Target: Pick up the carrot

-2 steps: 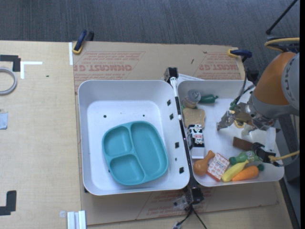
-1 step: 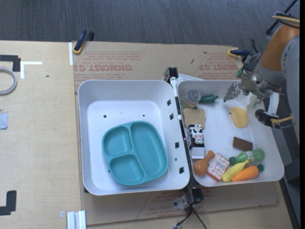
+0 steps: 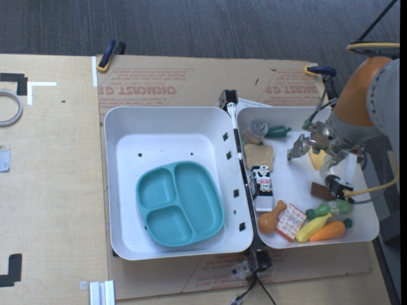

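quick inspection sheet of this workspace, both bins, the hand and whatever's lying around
surface: cardboard-covered bench bearing left white bin and right white bin.
job's things: carrot, orange, at the right bin's near right corner, beside a yellow piece; untouched.
clutter: teal divided plate in the left bin; in the right bin a red-and-white packet, a small black-and-white carton, a tan slab and a green item.
grippers: hand over the right bin's far right part, away from the carrot.
cables: yellow cable by the arm.
surroundings: blue-and-yellow clamps on the bench's far edge.

Robot lab: clamped cardboard (image 3: 146, 81), taped bench marks (image 3: 38, 84).
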Controlling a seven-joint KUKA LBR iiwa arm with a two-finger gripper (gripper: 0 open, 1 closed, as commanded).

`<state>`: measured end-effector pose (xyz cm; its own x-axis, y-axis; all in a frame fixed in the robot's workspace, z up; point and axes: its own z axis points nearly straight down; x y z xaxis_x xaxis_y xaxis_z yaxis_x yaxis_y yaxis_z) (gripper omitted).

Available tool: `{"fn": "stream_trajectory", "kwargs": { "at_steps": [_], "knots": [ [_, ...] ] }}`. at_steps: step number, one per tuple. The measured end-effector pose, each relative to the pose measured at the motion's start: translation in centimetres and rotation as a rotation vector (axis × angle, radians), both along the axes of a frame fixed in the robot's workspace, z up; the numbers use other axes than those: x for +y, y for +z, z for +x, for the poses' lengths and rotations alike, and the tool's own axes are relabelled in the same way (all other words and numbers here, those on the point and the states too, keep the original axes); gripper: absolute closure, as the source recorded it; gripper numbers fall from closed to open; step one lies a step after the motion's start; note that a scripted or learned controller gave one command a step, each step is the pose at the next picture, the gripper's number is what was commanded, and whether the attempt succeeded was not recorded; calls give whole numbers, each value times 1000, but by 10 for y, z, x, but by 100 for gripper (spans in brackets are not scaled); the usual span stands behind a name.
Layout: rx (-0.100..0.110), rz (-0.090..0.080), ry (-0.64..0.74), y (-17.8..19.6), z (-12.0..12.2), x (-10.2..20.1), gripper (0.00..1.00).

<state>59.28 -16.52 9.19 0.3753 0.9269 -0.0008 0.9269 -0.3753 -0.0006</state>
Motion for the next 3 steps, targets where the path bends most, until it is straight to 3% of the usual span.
{"fn": "stream_trajectory", "kwargs": {
  "at_steps": [1,2,3],
  "knots": [
    [-3,4,-2,2,68,-36,0],
    [1,4,258,0,58,-40,0],
    [-9,-5,261,14,60,-43,100]
  ]
}}
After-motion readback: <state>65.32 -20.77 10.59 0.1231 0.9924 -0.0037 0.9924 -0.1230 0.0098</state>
